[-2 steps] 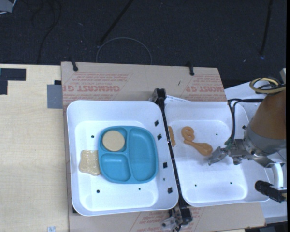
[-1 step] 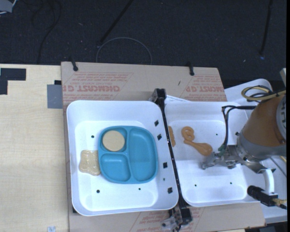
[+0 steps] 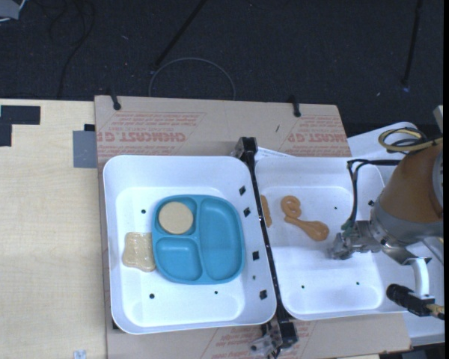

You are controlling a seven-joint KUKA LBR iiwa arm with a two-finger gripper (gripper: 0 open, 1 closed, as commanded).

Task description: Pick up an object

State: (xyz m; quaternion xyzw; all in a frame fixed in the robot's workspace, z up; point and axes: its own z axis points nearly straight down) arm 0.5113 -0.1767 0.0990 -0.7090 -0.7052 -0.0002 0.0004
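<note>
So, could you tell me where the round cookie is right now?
The round cookie sits in the blue tray's upper-left compartment, in the left bin.

One fixed camera hung above the desk (image 3: pixel 37 223), looking down at a slant from a moderate distance. It took in both white bins (image 3: pixel 120 200), with the arm (image 3: pixel 415 193) entering at 3 o'clock.

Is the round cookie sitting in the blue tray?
Yes, the round cookie lies in the upper left compartment of the blue tray.
</note>
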